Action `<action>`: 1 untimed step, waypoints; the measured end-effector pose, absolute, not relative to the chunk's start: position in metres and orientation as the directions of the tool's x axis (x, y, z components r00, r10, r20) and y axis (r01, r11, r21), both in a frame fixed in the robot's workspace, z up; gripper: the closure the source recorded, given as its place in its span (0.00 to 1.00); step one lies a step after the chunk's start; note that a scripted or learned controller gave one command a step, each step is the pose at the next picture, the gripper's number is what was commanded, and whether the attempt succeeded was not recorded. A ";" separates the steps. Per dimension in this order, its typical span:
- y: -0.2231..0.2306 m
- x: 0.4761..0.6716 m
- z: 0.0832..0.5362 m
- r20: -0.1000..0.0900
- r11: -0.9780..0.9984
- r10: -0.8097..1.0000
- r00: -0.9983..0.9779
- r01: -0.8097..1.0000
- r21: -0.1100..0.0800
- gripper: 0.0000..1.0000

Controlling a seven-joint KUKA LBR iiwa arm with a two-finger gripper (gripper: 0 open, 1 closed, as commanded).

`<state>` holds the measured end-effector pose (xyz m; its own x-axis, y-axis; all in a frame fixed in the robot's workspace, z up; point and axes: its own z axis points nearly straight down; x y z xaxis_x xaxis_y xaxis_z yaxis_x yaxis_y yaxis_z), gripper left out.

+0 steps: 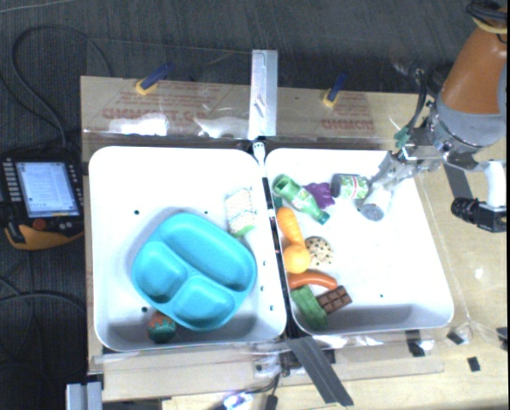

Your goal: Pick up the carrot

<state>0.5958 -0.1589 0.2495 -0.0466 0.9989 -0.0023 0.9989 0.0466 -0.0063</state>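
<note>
right bin (425, 254) holds orange tapered carrot (290, 227) (tip up).

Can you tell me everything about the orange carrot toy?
The orange carrot toy looks like smooth plastic, fat and tapered. It lies flat in the right white bin, close to that bin's left wall, pointing roughly up and down the picture. A green bottle sits at its upper end and a round orange fruit at its lower end.

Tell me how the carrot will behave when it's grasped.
The carrot looks like smooth moulded plastic, so probably stiff, light and a bit slippery. Its tapered, rounded shape may roll or squirt out of a pinch. It lies against the bin wall among other toys, so neighbours would likely shift.
</note>
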 end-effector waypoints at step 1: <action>-0.146 0.649 0.337 -0.004 0.144 0.989 -0.145 0.989 -0.006 1.00</action>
<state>0.6486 -0.1455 0.3371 -0.1445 0.9895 -0.0044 0.9895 0.1445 -0.0058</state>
